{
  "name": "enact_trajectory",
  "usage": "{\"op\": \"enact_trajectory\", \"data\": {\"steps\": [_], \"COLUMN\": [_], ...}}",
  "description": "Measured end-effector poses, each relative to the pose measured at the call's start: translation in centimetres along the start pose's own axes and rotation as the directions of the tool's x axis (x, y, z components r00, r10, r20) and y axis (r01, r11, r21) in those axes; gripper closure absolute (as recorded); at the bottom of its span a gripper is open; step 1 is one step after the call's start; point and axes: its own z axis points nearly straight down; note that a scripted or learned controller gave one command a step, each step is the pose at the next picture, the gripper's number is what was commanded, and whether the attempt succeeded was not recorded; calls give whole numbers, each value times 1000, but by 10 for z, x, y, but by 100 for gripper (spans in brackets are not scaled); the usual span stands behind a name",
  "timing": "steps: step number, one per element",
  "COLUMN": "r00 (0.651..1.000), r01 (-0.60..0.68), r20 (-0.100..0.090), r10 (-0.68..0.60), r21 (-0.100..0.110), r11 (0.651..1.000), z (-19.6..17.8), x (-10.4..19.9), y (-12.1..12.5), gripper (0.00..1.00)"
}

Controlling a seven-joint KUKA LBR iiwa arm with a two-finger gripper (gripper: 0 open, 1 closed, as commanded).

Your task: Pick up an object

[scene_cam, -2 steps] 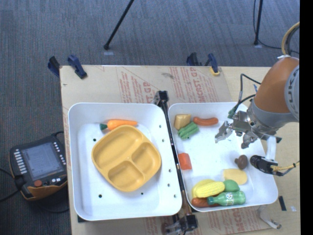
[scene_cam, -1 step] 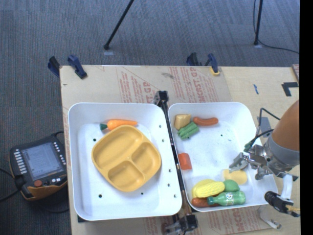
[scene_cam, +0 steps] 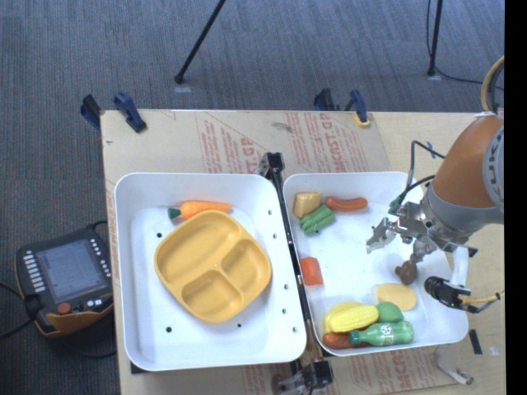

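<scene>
**Gripper over right bin, nothing grabbed**

Gripper hanging over the middle of the right bin, fingers spread apart, nothing between them. Arm coming in from the right, orange band above the wrist.

Right bin contents: yellow cheese wedge, green pepper and sausage at the far side. Orange-red block by the left wall. Small brown piece just near-right of the gripper, not touching. Pale yellow slice, corn cob, green bottle and something red bunched at the near edge.

Left bin: yellow divided plate in the middle, carrot just beyond its far rim.

Off the bench, far left on the floor: teach pendant. Blue clamps on the bench's far edge.
</scene>
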Motion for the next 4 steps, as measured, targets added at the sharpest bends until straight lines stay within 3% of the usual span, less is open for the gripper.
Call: {"op": "enact_trajectory", "data": {"steps": [1, 2, 3, 4], "r00": [1000, 999, 998, 969], "r01": [-12, -48, 70, 245], "r20": [0, 1, 1, -1], "r10": [12, 48, -70, -245], "r21": [4, 0, -2, -1], "r11": [1000, 999, 998, 969], "z": [35, 42, 14, 42], "x": [31, -6, -20, -1], "y": [-78, 9, 44, 95], "gripper": [0, 0, 0, 0]}}
